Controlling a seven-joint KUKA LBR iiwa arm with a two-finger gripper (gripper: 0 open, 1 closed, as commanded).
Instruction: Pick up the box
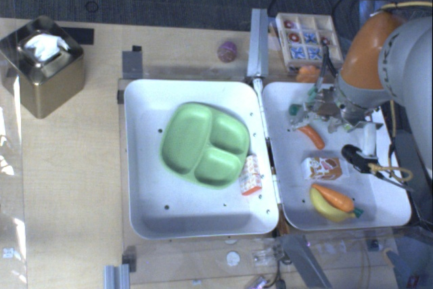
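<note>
A small white and red box (251, 176) lies in the left bin (145, 213), against its right wall beside the green plate. A brown and white packet (324, 168) lies flat in the middle of the right bin (399, 213). My gripper (308, 115) hangs over the far part of the right bin, well to the right of and beyond the white and red box. It is just above a small orange carrot-like piece (312, 136). Something small and teal (295, 108) shows at the gripper's tip. I see nothing clearly held.
A green divided plate (206, 142) takes up the middle of the left bin. A yellow banana with an orange carrot (331, 202) lies at the right bin's near side. Behind the bins sit a patterned tile box (308, 39), a purple ball (227, 51) and a gold tissue box (44, 71).
</note>
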